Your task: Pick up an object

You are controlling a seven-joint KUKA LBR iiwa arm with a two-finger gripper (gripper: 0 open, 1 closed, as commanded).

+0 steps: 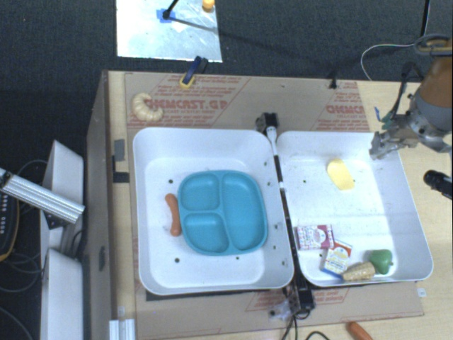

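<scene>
Arm: one, grey, orange band above the wrist, entering from the right edge at upper right. Tool (383, 146): pointing down and leftward, carrying nothing visible; finger spacing too small to judge.

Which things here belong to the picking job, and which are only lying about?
For the job:
- claw, over the right bin's far right corner
- yellow block
- small cartons
- green piece
- sausage
- blue tray

Lying about:
- clamp on the cardboard
- pale curled thing
- orange ball on the metal sheet
</scene>
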